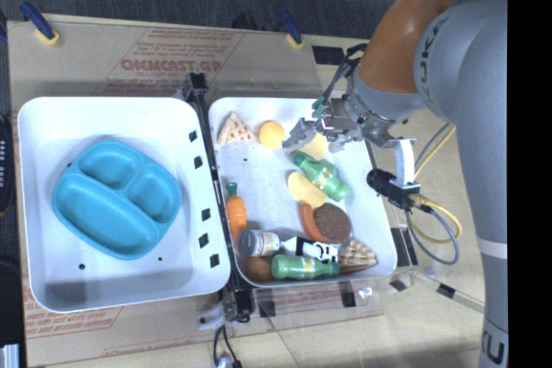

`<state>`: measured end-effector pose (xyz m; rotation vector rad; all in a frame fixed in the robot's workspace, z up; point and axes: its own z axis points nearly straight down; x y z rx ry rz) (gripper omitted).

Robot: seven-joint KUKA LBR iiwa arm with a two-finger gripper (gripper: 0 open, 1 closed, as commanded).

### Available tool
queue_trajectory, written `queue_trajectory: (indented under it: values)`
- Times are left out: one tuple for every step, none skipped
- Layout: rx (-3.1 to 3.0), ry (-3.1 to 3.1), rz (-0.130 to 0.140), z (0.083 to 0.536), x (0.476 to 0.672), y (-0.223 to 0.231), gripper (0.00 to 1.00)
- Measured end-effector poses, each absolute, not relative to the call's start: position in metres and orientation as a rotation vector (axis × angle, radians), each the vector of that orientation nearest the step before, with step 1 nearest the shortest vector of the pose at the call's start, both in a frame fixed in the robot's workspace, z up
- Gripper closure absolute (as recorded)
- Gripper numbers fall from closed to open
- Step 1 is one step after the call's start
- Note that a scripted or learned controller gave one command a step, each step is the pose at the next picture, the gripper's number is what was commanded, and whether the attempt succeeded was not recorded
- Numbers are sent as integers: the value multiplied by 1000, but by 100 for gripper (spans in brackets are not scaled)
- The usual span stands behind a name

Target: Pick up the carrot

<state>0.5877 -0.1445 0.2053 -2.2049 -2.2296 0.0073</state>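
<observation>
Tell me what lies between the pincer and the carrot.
The pincer hangs over the right bin's far end; the carrot lies against the bin's left wall. Bare bin floor runs between them. The yellow piece and green bottle sit just right of that line, and the can crowds the carrot's near end.

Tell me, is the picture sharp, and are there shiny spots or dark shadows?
In the camera view, the picture is soft and grainy; the gripper looks smeared, small toys stay recognisable. The orange band on the arm carries a mild sheen. The blue divided plastic plate casts a faint shadow in the left white bin. The small orange carrot is evenly lit.
</observation>
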Motion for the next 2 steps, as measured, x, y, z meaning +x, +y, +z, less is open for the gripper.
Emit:
queue_trajectory:
  values:
    - [-2116, -2316, 9, 90, 553, -102, 0]
    - [-2102, -2327, 17, 100, 553, -103, 100]
